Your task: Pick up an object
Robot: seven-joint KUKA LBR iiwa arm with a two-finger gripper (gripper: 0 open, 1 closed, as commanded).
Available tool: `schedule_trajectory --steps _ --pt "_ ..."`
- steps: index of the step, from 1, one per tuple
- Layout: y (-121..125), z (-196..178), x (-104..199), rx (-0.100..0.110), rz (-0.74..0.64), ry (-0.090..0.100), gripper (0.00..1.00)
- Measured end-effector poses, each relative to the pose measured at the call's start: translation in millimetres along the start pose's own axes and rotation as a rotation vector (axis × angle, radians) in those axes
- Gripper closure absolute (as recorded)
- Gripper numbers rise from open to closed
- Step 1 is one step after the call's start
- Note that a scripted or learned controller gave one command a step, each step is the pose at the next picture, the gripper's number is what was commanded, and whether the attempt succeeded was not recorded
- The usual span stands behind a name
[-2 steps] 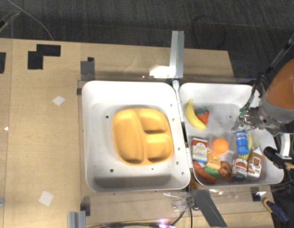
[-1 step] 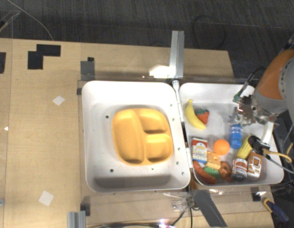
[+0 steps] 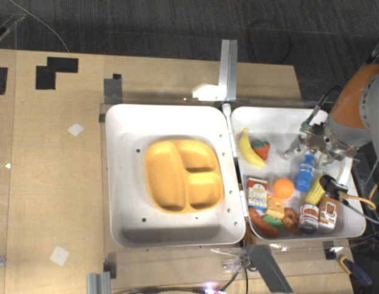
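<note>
We see two white bins side by side on the bench. The left bin [image 3: 125, 164] holds a yellow divided tray [image 3: 183, 175] and nothing else we can make out. The right bin [image 3: 272, 120] holds the clutter: a banana [image 3: 250, 148] near its upper left with a small red and green piece [image 3: 260, 148] touching it, an orange ball [image 3: 284, 188] in the middle, a carton [image 3: 257, 195] just left of the ball, a blue bottle [image 3: 305, 173], a corn cob [image 3: 315, 190], and a row of small cans and packets [image 3: 318, 215] along the near wall.

The arm [image 3: 360, 106] comes in from the right, and the gripper [image 3: 313, 150] hangs over the upper right part of the right bin, just above the blue bottle. Its fingers [image 3: 294, 150] look spread apart, one to each side, with nothing between them (the metal parts are small and partly blurred, so we read this with some caution).

As for progress, we judge that no pick has been made. Every object lies in the bin, and none is lifted. The bottle looks the likeliest target, since it lies directly below the gripper. What is left is most of the job: lowering onto a piece, closing on it, and raising it clear. The crowding around the bottle, with the cob and the ball close by, could spoil the grasp.
</note>
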State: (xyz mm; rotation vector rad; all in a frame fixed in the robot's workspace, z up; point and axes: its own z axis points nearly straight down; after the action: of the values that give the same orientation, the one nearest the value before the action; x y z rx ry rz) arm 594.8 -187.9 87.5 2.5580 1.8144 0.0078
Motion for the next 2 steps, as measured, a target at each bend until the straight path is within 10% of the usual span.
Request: schedule_trajectory --steps 1,2 --pt "3.1 -14.3 1.3 -0.009 -0.008 0.000 1.00" --pt "2.8 -13.7 1.7 -0.008 -0.009 -0.001 0.00"
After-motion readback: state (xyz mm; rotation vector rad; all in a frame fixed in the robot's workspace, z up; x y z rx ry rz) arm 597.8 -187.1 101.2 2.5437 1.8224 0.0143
